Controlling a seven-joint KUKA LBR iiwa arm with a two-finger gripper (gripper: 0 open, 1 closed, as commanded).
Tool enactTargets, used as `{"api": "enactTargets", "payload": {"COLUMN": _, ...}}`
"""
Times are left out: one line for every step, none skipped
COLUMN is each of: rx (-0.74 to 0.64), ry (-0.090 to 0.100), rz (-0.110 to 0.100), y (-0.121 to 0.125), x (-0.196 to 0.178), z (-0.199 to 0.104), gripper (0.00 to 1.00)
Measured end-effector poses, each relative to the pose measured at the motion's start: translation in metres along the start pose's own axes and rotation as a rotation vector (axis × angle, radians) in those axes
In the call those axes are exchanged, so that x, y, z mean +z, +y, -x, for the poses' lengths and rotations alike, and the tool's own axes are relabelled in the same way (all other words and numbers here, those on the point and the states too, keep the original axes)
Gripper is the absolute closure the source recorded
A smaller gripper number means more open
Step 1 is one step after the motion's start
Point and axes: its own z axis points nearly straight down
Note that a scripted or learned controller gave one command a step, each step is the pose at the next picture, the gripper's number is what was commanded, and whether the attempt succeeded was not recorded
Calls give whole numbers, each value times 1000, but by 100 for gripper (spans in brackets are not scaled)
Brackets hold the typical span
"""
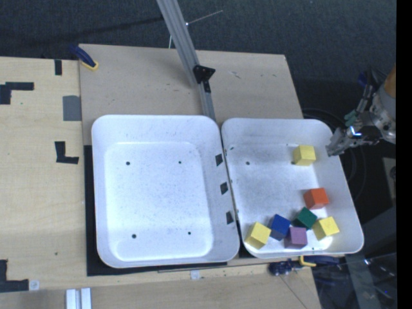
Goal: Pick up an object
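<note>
The right bin (270,134) holds several small blocks. A yellow block (304,154) lies near its far right side. An orange block (315,197) sits lower down. Along the near edge cluster a yellow block (259,234), a blue block (279,226), a purple block (297,236), a green block (306,217) and another yellow block (327,227). My gripper (344,140) hangs at the right rim of this bin, just right of the upper yellow block and apart from it. Nothing shows between its fingers.
The left bin (103,134) lies beside the right one, rims touching. A grey metal pole (183,37) slants across the bench behind both bins. A blue and yellow clamp (84,56) sits at the bench's far left corner.
</note>
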Motion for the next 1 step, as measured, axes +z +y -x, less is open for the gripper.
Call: {"api": "enactTargets", "payload": {"rx": -3, "ry": 3, "rz": -7, "y": 3, "x": 13, "z": -48, "gripper": 100}}
